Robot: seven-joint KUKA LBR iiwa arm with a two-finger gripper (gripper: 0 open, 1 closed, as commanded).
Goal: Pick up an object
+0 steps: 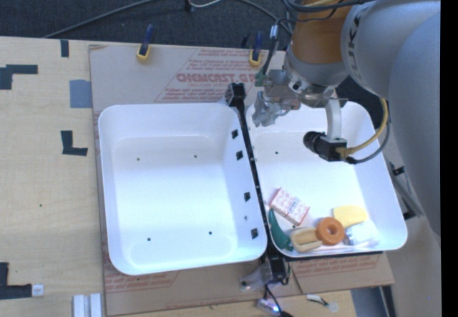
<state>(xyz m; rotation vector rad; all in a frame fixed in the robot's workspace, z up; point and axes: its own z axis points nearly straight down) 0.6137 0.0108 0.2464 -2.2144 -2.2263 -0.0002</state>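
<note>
Only 1 text can be read. It stands on the brown cardboard sheet [200, 78] that lies under the 2 white bins, along its far edge. The letters are red, printed upside down as the camera sees them, and they seem to spell "CHEMCAST"; a line of smaller red print runs beside them, but it is too small to read. The small pink and white packet [288, 205] in the right bin [372, 165] carries some red marks, too blurred to be read.
</note>
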